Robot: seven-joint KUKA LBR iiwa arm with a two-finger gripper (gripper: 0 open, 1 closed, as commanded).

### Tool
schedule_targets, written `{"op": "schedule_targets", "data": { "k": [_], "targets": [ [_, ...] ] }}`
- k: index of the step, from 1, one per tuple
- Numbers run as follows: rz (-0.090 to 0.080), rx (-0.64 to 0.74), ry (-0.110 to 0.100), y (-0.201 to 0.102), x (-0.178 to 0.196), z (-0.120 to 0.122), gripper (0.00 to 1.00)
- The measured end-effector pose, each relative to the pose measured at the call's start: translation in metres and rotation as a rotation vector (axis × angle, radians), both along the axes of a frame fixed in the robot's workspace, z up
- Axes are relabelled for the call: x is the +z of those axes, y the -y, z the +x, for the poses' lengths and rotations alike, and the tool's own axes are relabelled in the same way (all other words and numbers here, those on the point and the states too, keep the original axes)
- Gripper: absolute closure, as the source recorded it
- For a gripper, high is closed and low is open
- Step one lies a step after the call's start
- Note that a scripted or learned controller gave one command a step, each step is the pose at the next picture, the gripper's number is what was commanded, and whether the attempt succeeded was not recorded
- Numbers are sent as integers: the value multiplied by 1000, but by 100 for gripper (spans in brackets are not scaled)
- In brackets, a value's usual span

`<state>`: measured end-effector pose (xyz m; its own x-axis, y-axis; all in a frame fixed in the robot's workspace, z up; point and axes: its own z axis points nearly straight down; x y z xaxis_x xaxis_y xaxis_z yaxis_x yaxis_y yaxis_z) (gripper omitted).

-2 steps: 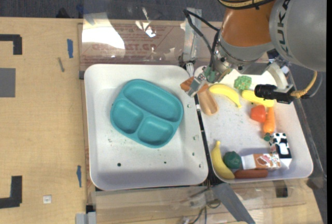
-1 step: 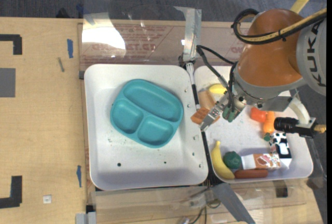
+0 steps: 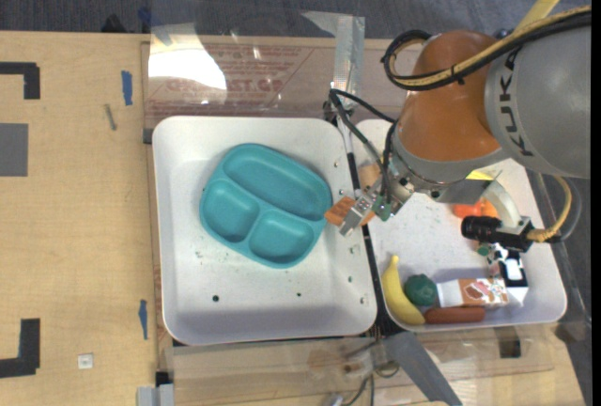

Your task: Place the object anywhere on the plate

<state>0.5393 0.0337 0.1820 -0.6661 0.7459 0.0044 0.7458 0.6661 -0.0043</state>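
Object in play: a small orange piece (image 3: 335,212), seen at the tip of the gripper (image 3: 346,219). The pincer looks closed on it, nearly shut, though at this size I take that as likely rather than certain. The orange piece is at the 3 o'clock edge of the teal plate (image 3: 246,171), just beside its rim; I cannot tell whether it touches.

The teal plate has three compartments and lies tilted in the middle of the left bin (image 3: 188,301). The gripper is over the seam where the left bin meets the right bin (image 3: 552,301).

From the gripper, the arm (image 3: 451,103) runs toward 1 o'clock, its orange band large in my view, grey casing beyond it.

In the right bin, at about 5 o'clock from the gripper, I see a banana (image 3: 398,294), a green round item (image 3: 421,289) touching it, a reddish sausage (image 3: 457,313) and a printed carton (image 3: 484,291). Another orange item (image 3: 476,207) lies at 3 o'clock from the gripper, well apart from it.
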Motion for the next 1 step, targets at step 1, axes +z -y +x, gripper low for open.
{"op": "schedule_targets", "data": {
  "k": [1],
  "targets": [
    [1, 248, 11, -50, 3, 16, 100]
  ]
}}
